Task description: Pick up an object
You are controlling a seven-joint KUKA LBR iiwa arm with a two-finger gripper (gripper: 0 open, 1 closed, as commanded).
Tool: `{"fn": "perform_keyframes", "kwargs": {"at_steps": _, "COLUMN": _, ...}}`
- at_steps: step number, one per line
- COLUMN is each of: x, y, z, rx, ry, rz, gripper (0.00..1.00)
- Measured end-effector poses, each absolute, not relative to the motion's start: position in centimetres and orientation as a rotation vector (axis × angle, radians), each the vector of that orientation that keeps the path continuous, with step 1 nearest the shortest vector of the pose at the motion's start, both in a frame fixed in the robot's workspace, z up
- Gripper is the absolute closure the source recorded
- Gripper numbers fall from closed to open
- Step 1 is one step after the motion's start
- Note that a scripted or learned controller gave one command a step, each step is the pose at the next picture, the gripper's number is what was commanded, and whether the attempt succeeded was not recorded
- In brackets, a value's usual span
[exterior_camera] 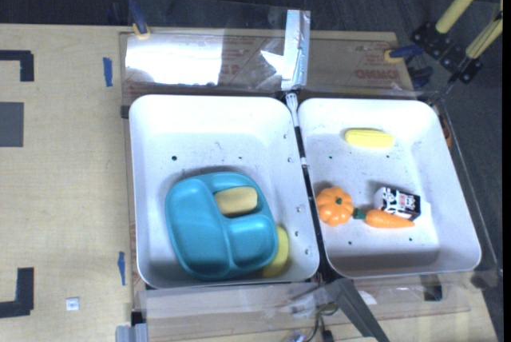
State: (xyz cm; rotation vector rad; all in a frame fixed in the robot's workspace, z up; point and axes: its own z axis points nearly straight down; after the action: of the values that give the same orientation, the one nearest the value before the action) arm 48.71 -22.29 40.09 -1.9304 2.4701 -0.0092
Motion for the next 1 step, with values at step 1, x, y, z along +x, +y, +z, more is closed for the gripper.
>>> {"fn": "perform_keyframes", "kwargs": {"at_steps": 1, "x": 48.09, "y": -22.28, "z": 40.49, "rx": -2.426, "ry": 1.988, "rz": -0.007, "gripper": 1.00}}
